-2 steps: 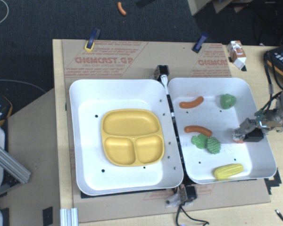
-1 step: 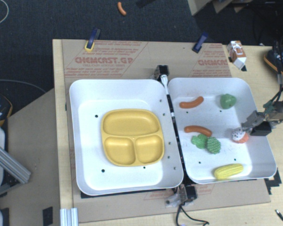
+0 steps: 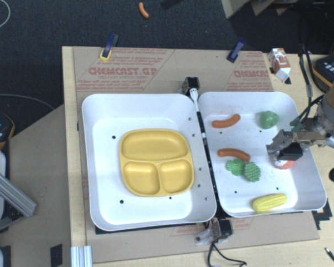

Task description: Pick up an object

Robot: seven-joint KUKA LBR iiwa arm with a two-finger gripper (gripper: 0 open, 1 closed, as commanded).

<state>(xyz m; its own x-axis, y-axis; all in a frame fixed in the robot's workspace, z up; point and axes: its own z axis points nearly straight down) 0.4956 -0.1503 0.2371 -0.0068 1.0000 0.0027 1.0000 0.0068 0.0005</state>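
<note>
My gripper [image 3: 283, 149] is low at the right side of the right bin [image 3: 309, 185], over a small red and white object [image 3: 285, 163]. I cannot tell if I hold it. In my judgement the object can slip out, because it lies partly under me and near the bin wall. Other things are left of me: two sausages [image 3: 226, 120] [image 3: 233, 154], a green ball [image 3: 268, 118], broccoli [image 3: 244, 169] and corn [image 3: 269, 202] at the lower edge. The yellow tray [image 3: 155, 161] is in the left bin [image 3: 97, 149], well apart.
</note>
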